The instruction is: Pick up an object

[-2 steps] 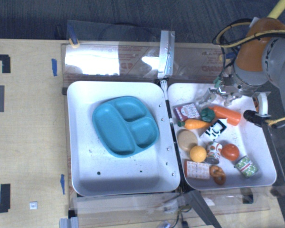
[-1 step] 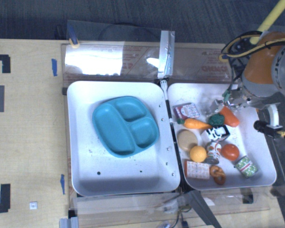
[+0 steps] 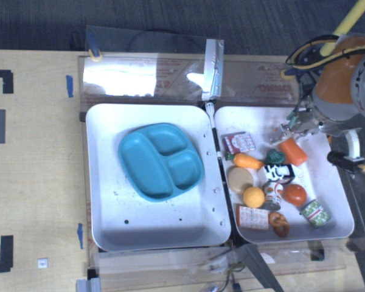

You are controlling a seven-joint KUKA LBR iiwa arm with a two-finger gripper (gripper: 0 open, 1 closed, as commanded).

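The right bin (image 3: 330,174) holds a heap of toy food. An orange-red block (image 3: 292,152) lies near its top, with a small green piece (image 3: 275,157) and a black-and-white item (image 3: 279,173) beside it. Further down are an orange carrot (image 3: 248,162), a beige bun (image 3: 239,179), an orange ball (image 3: 253,196), a red tomato (image 3: 295,194), a green can (image 3: 315,213) and a brown pretzel (image 3: 279,223). My gripper (image 3: 294,126) hangs over the bin's upper right part, just above the orange-red block. Nothing shows in its grasp.
A blue divided plate (image 3: 161,160) lies in the left bin (image 3: 98,181). Two red-and-white packets (image 3: 238,143) (image 3: 252,218) sit in the right bin. A clear plastic sheet (image 3: 146,75) stands behind the bins. Cables (image 3: 310,48) loop above the wrist.
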